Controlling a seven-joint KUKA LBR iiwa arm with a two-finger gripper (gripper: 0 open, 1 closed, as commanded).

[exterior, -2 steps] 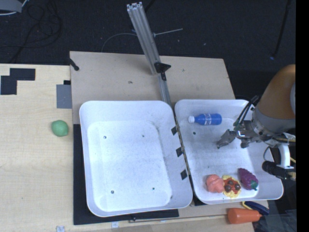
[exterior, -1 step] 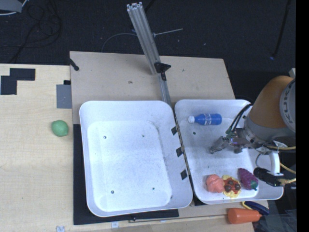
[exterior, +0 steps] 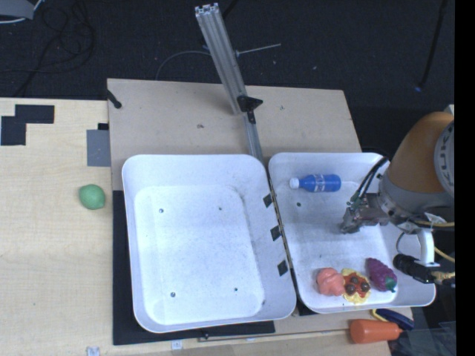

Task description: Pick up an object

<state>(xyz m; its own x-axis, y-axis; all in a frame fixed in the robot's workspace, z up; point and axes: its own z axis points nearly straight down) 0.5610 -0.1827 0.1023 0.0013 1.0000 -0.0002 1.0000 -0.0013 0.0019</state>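
Pincer [exterior: 353, 224] hangs low in the right bin [exterior: 326, 273], below the bottle [exterior: 316, 183] and apart from it; I cannot tell its state. I judge this the approach step; next I must center on one object.

- Two shallow white plastic bins: the left bin [exterior: 141, 173] and the right bin [exterior: 312, 162], side by side on the table [exterior: 44, 243].
- One blue plastic bottle with a white cap [exterior: 317, 183], lying in the right bin.
- One purple grape-like toy [exterior: 380, 274], in the right bin.
- One yellow toy with dark and red spots [exterior: 356, 285], in the right bin.
- One salmon-pink rounded toy [exterior: 329, 281], in the right bin.
- One green ball [exterior: 93, 196], on the table left of the bins.
- One orange carrot-shaped object [exterior: 373, 331], outside the bins at the front.
- One grey metal rail [exterior: 221, 54], slanting behind the bins.
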